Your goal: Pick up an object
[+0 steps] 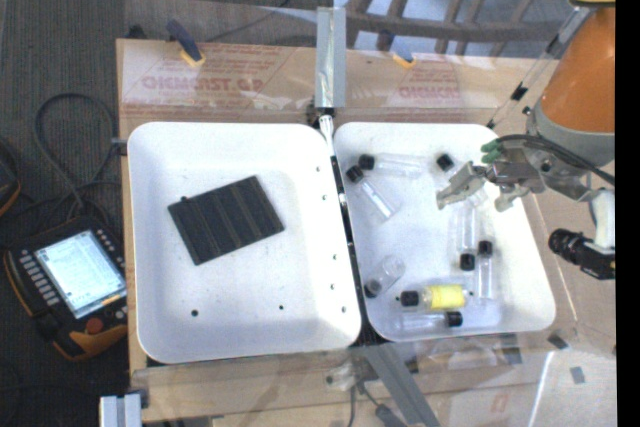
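The right bin [535, 300] holds several clear vials with black caps. One vial [385, 165] lies near the far wall and another [373, 197] just below it. A vial with yellow contents [445, 296] lies near the front, with a clear one [430, 320] beside it. My gripper [478, 197] hangs over the right bin's upper right part, above a clear vial [465, 237]. Its fingers are spread open and I see nothing between them. A black ribbed pad [226, 218] lies in the left bin [150, 245].
A metal post [331, 55] stands behind the seam between the bins. A teach pendant [75, 275] with cables lies on the floor to the left. The arm's orange band [585, 75] and cabling overhang the right bin's right rim.
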Robot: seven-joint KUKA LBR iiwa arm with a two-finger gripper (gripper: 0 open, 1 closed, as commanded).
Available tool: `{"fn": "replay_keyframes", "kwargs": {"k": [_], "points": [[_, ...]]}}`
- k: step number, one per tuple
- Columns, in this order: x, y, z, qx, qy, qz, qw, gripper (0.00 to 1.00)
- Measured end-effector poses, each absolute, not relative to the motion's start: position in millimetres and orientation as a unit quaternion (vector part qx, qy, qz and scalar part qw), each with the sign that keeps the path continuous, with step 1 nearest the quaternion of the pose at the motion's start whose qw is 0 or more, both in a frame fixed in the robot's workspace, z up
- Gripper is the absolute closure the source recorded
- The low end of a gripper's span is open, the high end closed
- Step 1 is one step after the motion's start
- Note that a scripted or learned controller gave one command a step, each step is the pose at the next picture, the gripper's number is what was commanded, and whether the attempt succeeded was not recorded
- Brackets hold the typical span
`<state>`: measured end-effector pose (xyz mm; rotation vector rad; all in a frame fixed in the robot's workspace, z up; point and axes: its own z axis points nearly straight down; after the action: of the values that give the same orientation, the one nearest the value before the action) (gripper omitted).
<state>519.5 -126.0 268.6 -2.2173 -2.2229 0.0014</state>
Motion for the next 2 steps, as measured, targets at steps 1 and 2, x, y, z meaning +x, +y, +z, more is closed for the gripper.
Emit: {"fn": "replay_keyframes", "kwargs": {"k": [1, 2], "points": [[516.1, -197.6, 137.6, -0.690, -0.723, 0.0005, 0.001, 0.00], [506.2, -214.0, 97.1, -0.684, -0.730, -0.0014, 0.001, 0.00]]}}
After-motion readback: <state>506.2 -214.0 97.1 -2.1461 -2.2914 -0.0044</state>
